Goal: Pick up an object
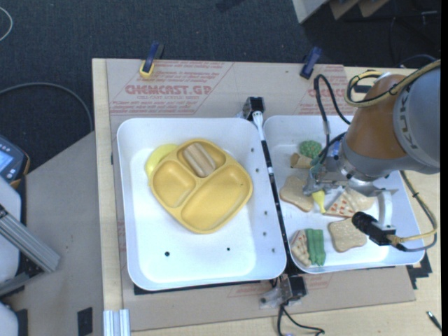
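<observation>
A grey robot arm [392,128] with an orange band reaches in from the right and hangs low over the right bin [276,128], its claw [318,184] pointing down among a scatter of toy food. Whether the claw is spread or pressed together cannot be told from this angle, and nothing can be seen gripped in it.

Directly under and just beside the claw lie a tan bread-shaped piece [297,193] to its left, a small yellow piece [319,201] at its near side, and a pizza slice [344,205] to its near right. A green broccoli floret [310,148] sits farther back, beyond the claw, with a small tan piece [299,161] just beside it. Toward the near edge of the bin rest a slice of toast [345,235] and a round piece topped with a green strip [310,247].

The left bin [140,257] holds a yellow divided tray [203,198], well apart from the claw, with a sausage [199,159] in its far compartment. A yellow round item [155,158] pokes out from under the tray's far-left edge. Both bins stand on a brown board [175,89].
</observation>
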